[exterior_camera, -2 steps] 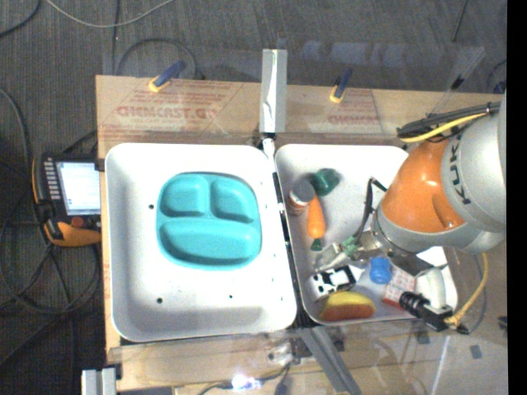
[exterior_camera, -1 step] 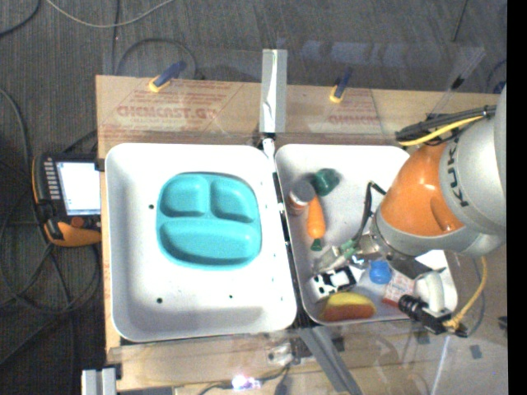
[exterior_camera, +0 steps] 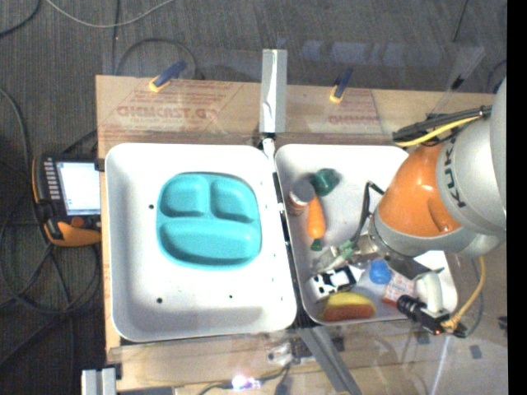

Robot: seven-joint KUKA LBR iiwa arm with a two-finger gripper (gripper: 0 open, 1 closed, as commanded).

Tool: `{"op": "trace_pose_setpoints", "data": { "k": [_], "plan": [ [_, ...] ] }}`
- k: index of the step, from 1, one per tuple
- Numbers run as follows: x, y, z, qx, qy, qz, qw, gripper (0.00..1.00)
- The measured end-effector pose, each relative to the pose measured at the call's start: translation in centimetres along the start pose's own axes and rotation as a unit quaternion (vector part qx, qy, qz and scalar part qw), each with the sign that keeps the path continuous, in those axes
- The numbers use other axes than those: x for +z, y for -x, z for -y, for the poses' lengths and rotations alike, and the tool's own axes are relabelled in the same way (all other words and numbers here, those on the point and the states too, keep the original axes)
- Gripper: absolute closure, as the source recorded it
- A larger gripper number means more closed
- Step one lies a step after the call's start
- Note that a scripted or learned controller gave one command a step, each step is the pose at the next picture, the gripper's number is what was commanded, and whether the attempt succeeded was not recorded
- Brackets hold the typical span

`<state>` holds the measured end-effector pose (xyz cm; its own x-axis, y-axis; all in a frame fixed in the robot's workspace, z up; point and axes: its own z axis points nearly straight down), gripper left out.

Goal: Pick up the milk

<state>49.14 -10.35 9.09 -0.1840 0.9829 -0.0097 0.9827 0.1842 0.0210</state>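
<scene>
The milk [exterior_camera: 333,281] is a small white carton with black cow patches, lying near the front of the right bin [exterior_camera: 290,220]. My gripper [exterior_camera: 342,256] hangs low just behind and above the carton, under the orange wrist band [exterior_camera: 418,202]. Whether it touches the carton I cannot tell. The arm's bulk hides the right half of this bin.
Around the milk lie an orange carrot [exterior_camera: 316,217], a green piece [exterior_camera: 326,180], a grey-brown cylinder [exterior_camera: 301,193], a blue-capped bottle [exterior_camera: 379,271] and a yellow-red item [exterior_camera: 347,305]. The left bin [exterior_camera: 132,295] holds a turquoise divided tray [exterior_camera: 210,220].
</scene>
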Motion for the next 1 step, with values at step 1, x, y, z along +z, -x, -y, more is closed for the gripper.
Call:
{"op": "trace_pose_setpoints", "data": {
  "k": [1],
  "plan": [
    [0.01,-0.03,0.0,-0.006,0.0,0.0,1.0,0.0]
  ]
}}
